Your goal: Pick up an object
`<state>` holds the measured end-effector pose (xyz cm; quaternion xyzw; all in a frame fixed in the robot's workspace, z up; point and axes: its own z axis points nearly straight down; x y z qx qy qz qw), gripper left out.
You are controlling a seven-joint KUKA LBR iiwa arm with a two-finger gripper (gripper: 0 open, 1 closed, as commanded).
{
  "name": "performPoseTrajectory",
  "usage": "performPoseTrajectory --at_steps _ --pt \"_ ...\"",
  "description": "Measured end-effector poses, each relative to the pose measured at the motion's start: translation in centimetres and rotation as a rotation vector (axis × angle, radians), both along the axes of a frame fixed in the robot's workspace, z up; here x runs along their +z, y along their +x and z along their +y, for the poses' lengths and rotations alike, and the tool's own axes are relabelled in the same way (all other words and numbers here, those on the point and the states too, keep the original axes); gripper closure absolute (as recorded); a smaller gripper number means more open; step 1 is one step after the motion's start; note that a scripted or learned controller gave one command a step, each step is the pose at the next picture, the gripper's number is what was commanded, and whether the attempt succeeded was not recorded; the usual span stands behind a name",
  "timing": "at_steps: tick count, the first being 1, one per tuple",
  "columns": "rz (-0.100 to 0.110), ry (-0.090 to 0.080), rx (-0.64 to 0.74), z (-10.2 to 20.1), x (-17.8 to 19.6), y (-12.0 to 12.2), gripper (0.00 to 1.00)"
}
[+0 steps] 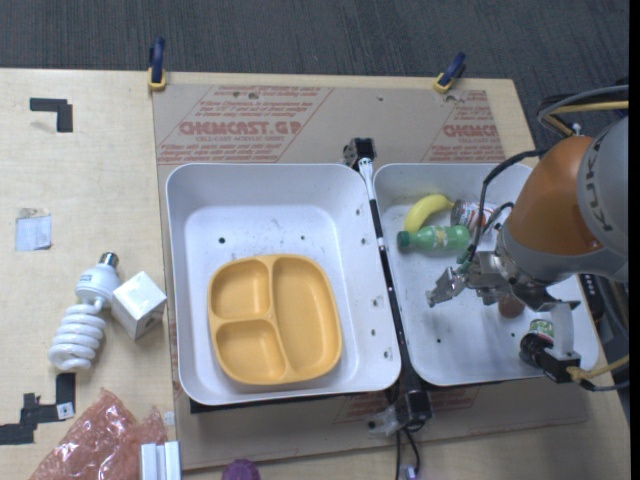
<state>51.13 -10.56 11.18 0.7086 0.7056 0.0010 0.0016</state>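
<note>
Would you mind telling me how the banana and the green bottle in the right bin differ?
The banana is yellow and curved; the green bottle is green and straight-sided. The banana lies slanted toward the bin's far wall, while the green bottle lies nearly level in the camera view, just nearer than it. Both lie on their sides in the right bin, close together, to the left of the gripper.

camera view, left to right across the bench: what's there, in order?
Light bulb → white cube → yellow tray in the left bin → green bottle → gripper over the right bin.
</note>
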Motion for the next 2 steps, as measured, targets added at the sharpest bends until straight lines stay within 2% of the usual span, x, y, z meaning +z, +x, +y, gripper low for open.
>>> performPoseTrajectory --at_steps 1,2 --pt "0.002 0.001 0.002 0.80 -1.92 -0.57 0.00" --pt "-0.001 0.000 0.001 0.75 -0.94 -0.43 1.00"
